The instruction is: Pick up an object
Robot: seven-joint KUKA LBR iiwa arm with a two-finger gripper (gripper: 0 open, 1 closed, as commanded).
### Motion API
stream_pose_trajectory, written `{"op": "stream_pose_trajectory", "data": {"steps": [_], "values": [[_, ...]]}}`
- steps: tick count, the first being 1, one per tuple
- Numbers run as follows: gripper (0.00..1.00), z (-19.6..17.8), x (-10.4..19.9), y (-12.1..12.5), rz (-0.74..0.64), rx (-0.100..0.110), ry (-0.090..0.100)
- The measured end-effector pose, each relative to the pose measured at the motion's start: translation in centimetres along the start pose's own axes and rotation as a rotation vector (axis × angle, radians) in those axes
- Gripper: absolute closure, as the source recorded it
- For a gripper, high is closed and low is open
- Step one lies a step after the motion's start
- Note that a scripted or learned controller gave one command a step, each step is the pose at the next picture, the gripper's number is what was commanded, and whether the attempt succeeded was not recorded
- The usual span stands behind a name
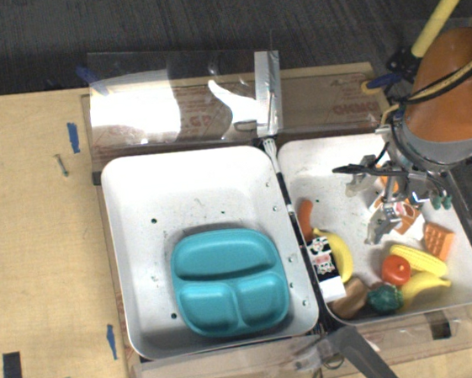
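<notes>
The right bin holds a heap of toy food along its near side. There is a red tomato, a yellow banana, a green piece, a brown piece and an orange ridged block. A second banana lies next to a black-and-white card, and an orange stick rests by the divider. My gripper hangs low over the right half of this bin, just above and left of the orange block. A small orange-and-white thing shows right beside it.
The left bin carries a teal divided tray in its near half. A clear plastic sheet and a metal bracket sit behind the bins. Brown bench board lies to the left.
</notes>
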State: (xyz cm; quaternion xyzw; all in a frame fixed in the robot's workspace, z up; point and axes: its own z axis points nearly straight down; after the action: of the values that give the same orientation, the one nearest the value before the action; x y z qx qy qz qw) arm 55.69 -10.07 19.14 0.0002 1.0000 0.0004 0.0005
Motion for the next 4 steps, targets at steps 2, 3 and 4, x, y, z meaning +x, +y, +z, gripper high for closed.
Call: {"op": "stream_pose_trajectory", "data": {"steps": [2,3,4], "values": [[0.00,10.4,-1.5,-3.8,0.188,0.002,-0.009],[1.00,9.4,-1.8,-3.7,0.186,0.002,-0.014],[1.00,-8.5,-3.8,-3.7,0.051,0.003,-0.016]]}}
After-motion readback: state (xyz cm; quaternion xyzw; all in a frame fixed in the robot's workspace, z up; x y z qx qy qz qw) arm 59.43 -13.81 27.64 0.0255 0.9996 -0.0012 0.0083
